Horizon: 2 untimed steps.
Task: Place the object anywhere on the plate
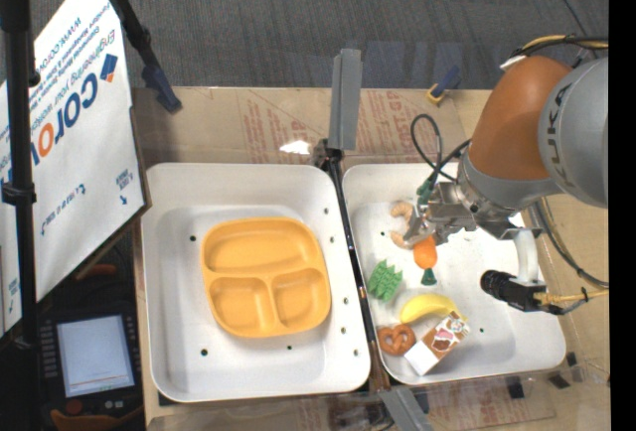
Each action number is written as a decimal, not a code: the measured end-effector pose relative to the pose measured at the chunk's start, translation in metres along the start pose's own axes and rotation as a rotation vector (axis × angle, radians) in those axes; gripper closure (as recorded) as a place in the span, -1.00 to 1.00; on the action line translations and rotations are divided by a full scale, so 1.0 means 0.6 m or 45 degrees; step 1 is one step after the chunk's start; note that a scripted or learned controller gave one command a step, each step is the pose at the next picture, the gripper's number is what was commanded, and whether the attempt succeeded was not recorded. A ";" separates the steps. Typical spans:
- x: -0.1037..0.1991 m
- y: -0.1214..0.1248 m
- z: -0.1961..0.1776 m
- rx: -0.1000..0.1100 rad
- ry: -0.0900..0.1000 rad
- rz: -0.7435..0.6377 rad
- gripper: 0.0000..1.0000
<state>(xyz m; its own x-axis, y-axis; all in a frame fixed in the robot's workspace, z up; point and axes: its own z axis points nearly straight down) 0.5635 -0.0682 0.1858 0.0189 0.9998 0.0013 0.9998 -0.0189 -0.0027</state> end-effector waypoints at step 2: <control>0.231 -0.065 0.002 0.007 -0.002 0.020 1.00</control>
<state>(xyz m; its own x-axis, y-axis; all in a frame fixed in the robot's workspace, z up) 0.5269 0.0714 0.1848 0.0346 0.9994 -0.0007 0.9994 -0.0346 -0.0083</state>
